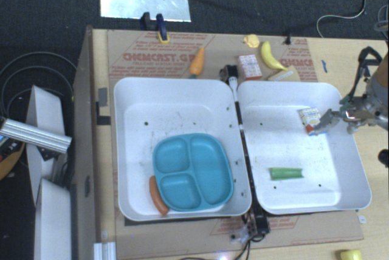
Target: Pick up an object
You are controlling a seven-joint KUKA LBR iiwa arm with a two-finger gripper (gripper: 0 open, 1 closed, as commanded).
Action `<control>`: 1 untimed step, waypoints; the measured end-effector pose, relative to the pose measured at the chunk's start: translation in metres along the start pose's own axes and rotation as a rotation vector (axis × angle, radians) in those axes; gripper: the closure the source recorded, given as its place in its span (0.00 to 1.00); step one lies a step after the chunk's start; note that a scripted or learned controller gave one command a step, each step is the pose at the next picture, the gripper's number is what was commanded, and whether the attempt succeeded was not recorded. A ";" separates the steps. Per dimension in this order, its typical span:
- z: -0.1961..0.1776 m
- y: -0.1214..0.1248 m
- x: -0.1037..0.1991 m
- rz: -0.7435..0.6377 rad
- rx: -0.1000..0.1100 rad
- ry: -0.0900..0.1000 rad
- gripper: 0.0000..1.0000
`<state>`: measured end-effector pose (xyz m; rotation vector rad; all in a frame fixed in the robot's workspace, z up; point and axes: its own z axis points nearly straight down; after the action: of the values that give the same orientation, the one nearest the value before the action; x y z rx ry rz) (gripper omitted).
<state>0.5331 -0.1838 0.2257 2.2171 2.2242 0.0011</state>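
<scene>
White packet (309, 116), fingers (323, 123) touching it

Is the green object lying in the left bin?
No. The green object lies in the right bin; the left bin holds a blue tray.

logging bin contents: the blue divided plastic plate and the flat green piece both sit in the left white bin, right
Not quite. The blue divided plastic plate sits in the left white bin, but the flat green piece lies in the right white bin, as the camera view shows.
</scene>
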 end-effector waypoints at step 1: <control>0.061 0.097 -0.016 -0.004 -0.005 -0.002 0.00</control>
<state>0.6300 -0.1999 0.1652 2.2089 2.2258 0.0045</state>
